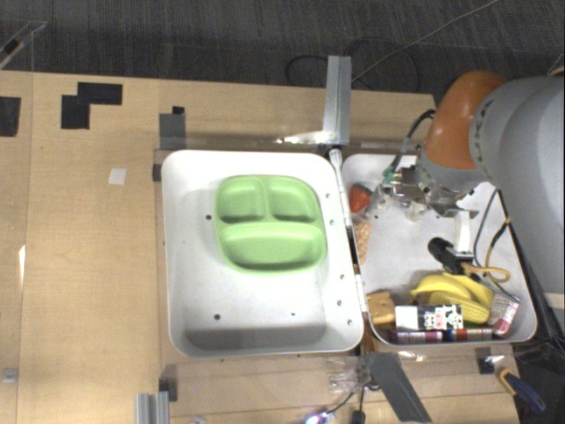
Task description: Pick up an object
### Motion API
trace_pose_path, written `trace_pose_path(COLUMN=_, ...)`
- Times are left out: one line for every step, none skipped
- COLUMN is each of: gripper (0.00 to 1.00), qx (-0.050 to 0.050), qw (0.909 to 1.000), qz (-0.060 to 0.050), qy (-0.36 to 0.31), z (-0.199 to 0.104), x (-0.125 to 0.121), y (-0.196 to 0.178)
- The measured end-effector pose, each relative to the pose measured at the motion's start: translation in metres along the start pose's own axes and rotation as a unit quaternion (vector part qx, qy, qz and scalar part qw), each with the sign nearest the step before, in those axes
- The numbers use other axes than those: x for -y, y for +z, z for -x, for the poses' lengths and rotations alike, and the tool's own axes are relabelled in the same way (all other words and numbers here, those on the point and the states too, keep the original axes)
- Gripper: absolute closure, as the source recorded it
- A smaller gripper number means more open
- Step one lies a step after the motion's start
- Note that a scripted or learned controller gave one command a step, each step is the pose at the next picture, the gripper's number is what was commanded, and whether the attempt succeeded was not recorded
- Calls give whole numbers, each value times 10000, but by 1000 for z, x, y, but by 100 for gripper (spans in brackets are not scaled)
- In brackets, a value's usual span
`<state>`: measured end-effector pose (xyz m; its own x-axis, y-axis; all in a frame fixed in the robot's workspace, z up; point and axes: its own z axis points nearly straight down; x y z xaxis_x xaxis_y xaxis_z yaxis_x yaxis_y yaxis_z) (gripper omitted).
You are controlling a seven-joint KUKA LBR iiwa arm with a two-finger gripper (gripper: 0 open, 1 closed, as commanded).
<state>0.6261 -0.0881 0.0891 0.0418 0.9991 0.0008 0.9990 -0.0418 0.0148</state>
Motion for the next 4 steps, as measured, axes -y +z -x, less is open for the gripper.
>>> trace_pose_path(gripper=0, qx=-4, qw=9995, qz=-304, qy=56, z=4, x=-36, y=3)
trace_pose_path(gripper=0, qx=12, qw=9954, qz=-63, qy=951, z=-22, x=-45, y=-94)
trace_pose_path(gripper=0, qx=-3, qw=9945, qz=-65, qy=-1044, z=56, x=-29, y=-4)
trace_pose_path(gripper=0, qx=-36, qw=9910, qz=-77, qy=-1334, z=111, x=-50, y=-5)
